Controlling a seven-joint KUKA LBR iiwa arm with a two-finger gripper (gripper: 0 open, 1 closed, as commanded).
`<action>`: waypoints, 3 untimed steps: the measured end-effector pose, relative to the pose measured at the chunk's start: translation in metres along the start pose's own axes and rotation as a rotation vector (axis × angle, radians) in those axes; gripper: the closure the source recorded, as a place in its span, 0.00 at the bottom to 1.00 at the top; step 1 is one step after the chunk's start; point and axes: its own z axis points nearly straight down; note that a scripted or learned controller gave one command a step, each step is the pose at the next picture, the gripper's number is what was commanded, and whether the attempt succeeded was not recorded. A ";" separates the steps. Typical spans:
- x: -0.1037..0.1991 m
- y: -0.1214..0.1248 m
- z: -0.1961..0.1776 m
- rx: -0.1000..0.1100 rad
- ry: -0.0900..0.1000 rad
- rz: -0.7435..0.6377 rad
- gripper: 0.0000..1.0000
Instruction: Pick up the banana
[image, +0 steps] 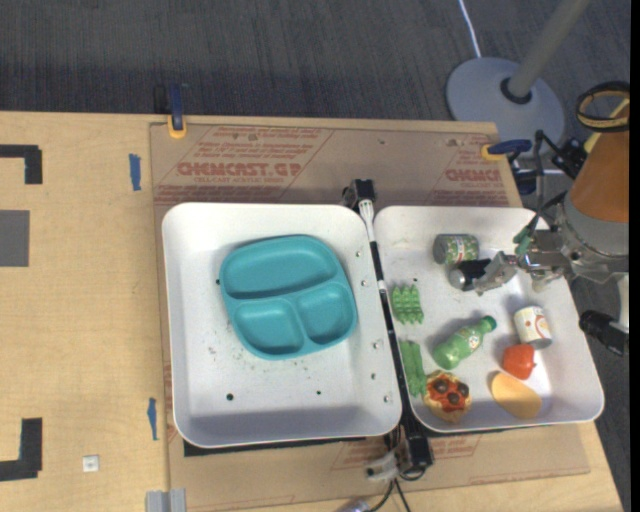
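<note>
Banana (515, 396), seemingly the yellow piece at 5 o'clock in your right bin (560, 330), lies along 10-to-4. You can't tell the gripper's (478, 274) state.

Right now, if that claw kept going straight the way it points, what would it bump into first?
The gripper points left across the right bin, and the green can lies closest ahead, slightly above its line. Its height is unclear, so it might pass over the can toward the bin's left wall.

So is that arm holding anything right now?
Cannot be told: the end effector sits low in the right bin beside the green can, its tips unclear.
</note>
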 end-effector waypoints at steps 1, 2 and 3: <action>0.020 -0.041 0.090 0.001 0.001 -0.198 0.00; 0.014 -0.074 0.100 -0.009 -0.006 -0.669 0.00; -0.023 -0.076 -0.054 -0.004 -0.003 -0.676 0.00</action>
